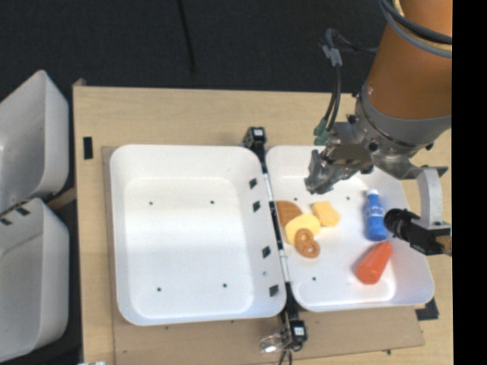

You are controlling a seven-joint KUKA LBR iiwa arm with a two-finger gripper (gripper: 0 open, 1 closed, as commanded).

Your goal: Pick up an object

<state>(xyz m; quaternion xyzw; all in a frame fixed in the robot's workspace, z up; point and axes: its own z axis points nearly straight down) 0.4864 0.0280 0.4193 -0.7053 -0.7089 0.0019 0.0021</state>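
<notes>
My gripper hangs over the right bin, its dark tip just above and to the left of a small yellow block. Left of that block lie a brown-orange piece, a yellow roll and a brown ring-shaped piece, all bunched together. A blue bottle with a white cap lies to the right of the block. An orange-red object lies near the bin's front right. Nothing shows between the gripper's fingers.
The left bin sits beside the right one, joined along a divider with black clips. A black cylinder on a white bracket juts in at the right edge. White boxes stand off the bench's left side.
</notes>
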